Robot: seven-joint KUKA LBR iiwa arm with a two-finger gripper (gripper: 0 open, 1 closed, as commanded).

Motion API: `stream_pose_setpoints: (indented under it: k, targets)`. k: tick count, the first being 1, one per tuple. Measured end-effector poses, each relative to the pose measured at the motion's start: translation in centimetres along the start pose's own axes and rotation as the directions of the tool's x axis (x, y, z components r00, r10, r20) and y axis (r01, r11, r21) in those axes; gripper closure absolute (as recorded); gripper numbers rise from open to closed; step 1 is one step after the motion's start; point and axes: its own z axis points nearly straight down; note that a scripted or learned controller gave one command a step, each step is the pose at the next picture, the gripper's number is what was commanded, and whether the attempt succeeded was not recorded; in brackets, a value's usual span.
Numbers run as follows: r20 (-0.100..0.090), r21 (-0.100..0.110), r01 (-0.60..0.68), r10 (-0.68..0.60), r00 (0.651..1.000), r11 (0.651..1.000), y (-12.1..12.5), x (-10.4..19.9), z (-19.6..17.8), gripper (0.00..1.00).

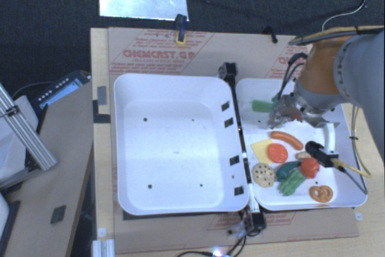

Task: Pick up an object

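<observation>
A dark carpeted floor surrounds the pale wooden table (102, 201), on which a brown cardboard sheet carries two shallow white plastic bins side by side. The grey arm's pincer (278, 116) hangs low in the right-hand white bin (355, 189); whether it is spread or closed, or grips anything, I cannot tell, since the wrist covers it.

Just beyond the pincer, toward the far wall, lies a flat green rectangular block (262, 106), the nearest candidate. Just on its near side sits an orange sausage-shaped toy (287, 140), then a red round tomato slice (277, 153) on a yellow cheese wedge (260, 148). Further on come a brown chocolate-chip cookie (263, 174), a green ridged vegetable (290, 182) and a brown pretzel (320, 193).

To grasp well, I judge the arm should take a piece that lies apart from the others and close across its narrow side; the crowded near heap risks a snag.

The cardboard sheet (159, 52) reads "CHEMCAST" in red, with further letters too blurred to read. The left-hand white bin (129, 129) lies well to the pincer's far side.
</observation>
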Motion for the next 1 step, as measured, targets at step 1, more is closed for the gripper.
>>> stream_pose_setpoints:
  k: [1]
  targets:
    - [0.003,-0.017,0.005,-0.005,1.0,1.0,3.94,1.55,-29.0,1.0]
